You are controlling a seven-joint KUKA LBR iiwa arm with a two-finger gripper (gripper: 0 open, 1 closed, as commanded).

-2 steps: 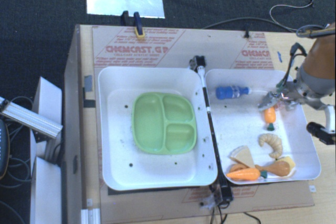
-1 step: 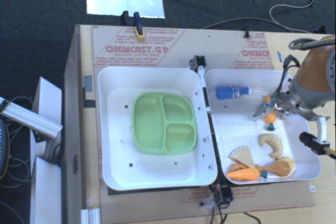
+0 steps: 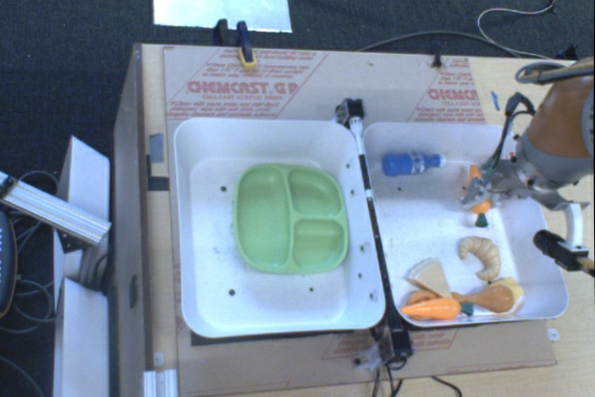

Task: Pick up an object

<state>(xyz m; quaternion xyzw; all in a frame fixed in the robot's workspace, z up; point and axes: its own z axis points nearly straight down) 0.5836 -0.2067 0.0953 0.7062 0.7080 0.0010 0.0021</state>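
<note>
A small orange object with a green tip (image 3: 481,218) lies in the right bin (image 3: 556,288), just below the pincer (image 3: 480,191) near the bin's right wall; it is too small to name. Whether the pincer is spread or pressed together cannot be told. Nearby lie a blue bottle (image 3: 412,164), a croissant (image 3: 481,254), a wedge of cheese (image 3: 431,277) and a carrot (image 3: 433,309). A smooth green divided plate (image 3: 290,218) sits in the left bin (image 3: 200,200).
</note>
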